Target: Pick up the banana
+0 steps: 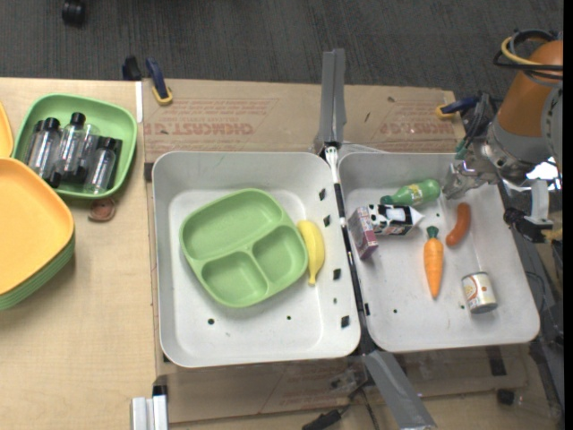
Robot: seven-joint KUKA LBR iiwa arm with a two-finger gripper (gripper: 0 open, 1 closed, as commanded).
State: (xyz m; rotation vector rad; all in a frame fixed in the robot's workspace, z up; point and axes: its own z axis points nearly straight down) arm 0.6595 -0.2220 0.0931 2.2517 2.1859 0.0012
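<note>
The yellow banana (312, 248) lies in the left bin (242, 330), along the right side of a green divided plate (243, 247) and close to the bin's right wall. My gripper (458, 179) hangs at the far right, over the back right corner of the right bin (448, 330), near a green bottle (412, 192) and a sausage (458, 224). It is far from the banana.
The right bin also holds a small purple carton (363, 233), a cow-patterned carton (392, 219), a carrot (433, 260) and a can (479, 292). On the bench at left stand a green tray of dark bottles (73, 146) and stacked orange plates (27, 231).
</note>
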